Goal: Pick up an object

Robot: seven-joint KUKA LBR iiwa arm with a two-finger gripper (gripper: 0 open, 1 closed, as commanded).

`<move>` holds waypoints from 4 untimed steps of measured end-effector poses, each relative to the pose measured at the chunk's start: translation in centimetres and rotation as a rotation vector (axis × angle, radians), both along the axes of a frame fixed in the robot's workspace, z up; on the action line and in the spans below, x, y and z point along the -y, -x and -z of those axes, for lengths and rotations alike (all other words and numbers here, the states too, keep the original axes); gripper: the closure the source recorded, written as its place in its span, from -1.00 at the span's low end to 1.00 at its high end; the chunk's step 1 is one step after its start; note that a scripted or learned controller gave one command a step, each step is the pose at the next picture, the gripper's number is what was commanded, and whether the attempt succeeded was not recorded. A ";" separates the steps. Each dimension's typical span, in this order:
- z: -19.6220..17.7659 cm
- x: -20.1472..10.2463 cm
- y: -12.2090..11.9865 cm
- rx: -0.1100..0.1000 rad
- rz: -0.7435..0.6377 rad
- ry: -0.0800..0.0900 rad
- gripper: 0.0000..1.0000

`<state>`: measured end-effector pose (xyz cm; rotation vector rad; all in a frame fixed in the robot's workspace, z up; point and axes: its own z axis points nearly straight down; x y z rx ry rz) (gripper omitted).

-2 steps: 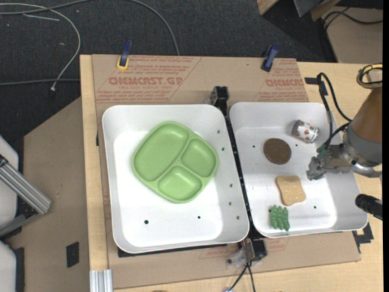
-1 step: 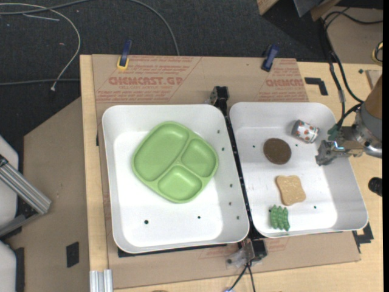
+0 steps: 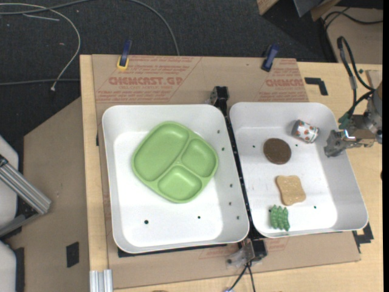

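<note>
The right bin [image 3: 340, 181] holds a small can lying on its side [image 3: 304, 131], a round brown cookie [image 3: 277, 151], a tan slice of toast [image 3: 291, 189] and a green bumpy toy [image 3: 279, 217]. My gripper [image 3: 338, 143] hangs at the right rim of this bin, right of the can and apart from it. Nothing shows between its fingers.
The left bin [image 3: 121, 212] carries a green plate with three compartments [image 3: 175, 161]. Black clips sit between the bins at the back [image 3: 219, 95] and at the front [image 3: 255, 248]. Blue clamps [image 3: 125, 53] [image 3: 270, 58] hold the cardboard base at the far edge.
</note>
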<state>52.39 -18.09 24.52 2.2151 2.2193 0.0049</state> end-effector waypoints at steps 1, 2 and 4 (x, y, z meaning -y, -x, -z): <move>0.2 -4.2 0.4 -0.009 -0.002 -0.004 1.00; -0.4 -9.5 1.7 -0.009 -0.004 -0.005 1.00; 0.7 -19.2 3.1 -0.010 -0.003 -0.005 1.00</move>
